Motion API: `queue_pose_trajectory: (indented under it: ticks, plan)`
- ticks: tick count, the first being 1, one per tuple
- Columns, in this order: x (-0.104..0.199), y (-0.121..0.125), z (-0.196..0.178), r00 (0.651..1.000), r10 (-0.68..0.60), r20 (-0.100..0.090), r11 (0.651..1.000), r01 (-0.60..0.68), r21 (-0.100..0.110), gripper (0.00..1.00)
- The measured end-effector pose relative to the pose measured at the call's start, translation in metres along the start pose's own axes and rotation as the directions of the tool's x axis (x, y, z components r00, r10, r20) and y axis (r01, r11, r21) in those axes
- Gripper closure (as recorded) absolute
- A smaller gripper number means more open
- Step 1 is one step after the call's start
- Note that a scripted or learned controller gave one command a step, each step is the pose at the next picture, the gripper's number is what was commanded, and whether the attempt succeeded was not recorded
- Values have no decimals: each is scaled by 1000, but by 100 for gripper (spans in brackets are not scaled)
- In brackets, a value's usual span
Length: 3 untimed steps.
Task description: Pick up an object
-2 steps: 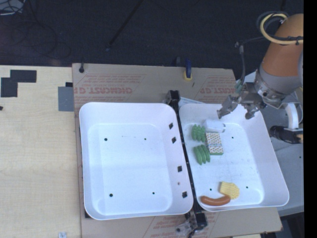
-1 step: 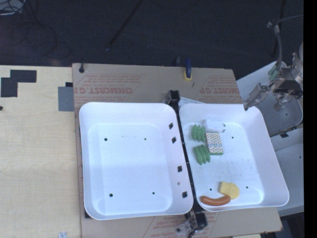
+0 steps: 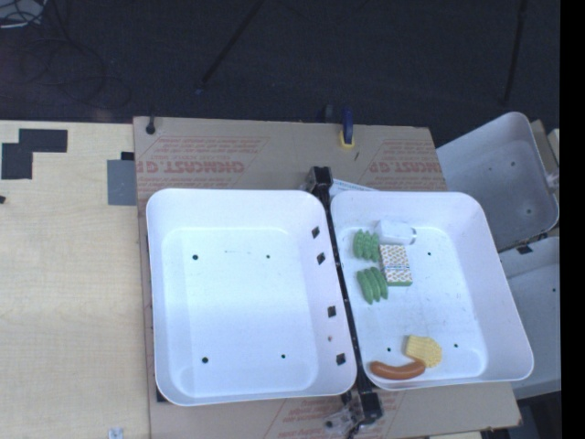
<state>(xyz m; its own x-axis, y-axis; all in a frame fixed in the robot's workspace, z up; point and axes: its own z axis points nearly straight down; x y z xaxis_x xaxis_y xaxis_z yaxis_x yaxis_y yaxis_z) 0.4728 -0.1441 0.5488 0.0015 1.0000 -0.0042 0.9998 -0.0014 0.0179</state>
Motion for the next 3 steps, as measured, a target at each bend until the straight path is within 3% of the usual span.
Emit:
queue_pose_trajectory:
  ticks: [1, 2, 3]
  plan:
    - [3, 4, 1, 1000, -9, -3, 1000, 9, 22, 100]
    - [4, 5, -8, 1000, -15, -4, 1000, 16, 24, 100]
    - [24, 15, 143, 1000, -2, -8, 999, 2, 36, 100]
